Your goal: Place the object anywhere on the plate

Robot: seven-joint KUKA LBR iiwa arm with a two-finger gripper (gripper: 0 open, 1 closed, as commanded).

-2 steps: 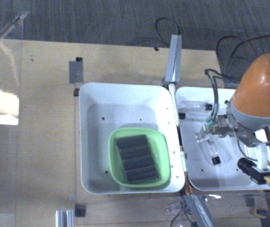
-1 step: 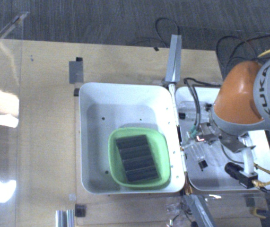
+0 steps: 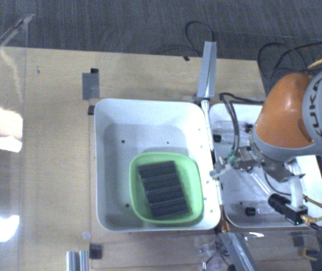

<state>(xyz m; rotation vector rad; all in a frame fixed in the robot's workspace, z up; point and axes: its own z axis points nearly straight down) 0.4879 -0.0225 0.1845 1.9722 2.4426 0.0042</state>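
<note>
Green plate (image 3: 193, 176) under dark ridged block (image 3: 162, 189)

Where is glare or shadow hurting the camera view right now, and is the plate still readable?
Camera view: strong glare washes out the bench's left side and the right bin's floor; the green plate and the dark ridged object on it read clearly, with soft shadow along the left bin's inner wall; the arm looks slightly soft.
</note>
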